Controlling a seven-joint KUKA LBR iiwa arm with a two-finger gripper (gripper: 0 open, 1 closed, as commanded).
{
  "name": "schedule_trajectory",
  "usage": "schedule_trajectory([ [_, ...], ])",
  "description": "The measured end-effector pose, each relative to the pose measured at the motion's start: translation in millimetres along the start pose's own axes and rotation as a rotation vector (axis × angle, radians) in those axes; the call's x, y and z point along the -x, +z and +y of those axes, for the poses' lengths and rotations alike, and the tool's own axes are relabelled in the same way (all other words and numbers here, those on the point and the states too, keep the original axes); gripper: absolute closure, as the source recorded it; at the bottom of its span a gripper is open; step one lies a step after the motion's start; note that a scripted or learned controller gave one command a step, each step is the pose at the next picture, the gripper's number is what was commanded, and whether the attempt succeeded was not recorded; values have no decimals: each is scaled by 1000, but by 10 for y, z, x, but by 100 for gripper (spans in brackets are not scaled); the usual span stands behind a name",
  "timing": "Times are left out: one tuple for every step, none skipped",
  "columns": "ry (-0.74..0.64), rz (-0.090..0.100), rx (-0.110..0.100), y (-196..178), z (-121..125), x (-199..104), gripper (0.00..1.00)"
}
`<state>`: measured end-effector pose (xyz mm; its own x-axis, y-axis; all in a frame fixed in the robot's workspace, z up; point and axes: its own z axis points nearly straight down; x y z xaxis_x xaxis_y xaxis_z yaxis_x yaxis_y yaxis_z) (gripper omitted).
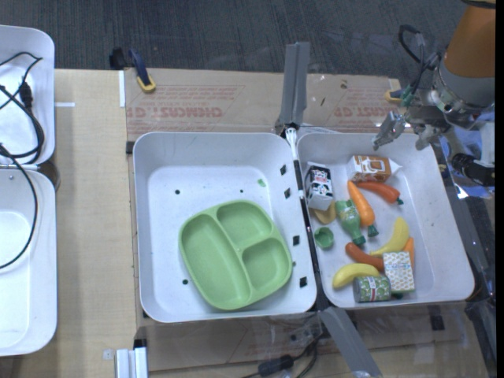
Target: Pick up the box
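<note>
The right bin holds several small items. An orange-brown box lies near its back wall. A pale patterned box stands near the front right, next to a can. A black-and-white carton leans against the left wall. My gripper hangs over the bin's back right rim, just above and right of the orange-brown box. Its fingers are spread open with nothing between them.
Toy carrots, a green bottle, two bananas and other toy food crowd the right bin. The left bin bears a green divided plate. A grey post rises behind the divider between the bins.
</note>
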<state>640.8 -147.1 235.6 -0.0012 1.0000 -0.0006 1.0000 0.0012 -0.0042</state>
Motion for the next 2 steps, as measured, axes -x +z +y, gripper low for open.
schedule_trajectory([
  [-64,1,-1,1198,-645,-284,0],
  [-44,2,-1,1474,-1636,72,0],
])
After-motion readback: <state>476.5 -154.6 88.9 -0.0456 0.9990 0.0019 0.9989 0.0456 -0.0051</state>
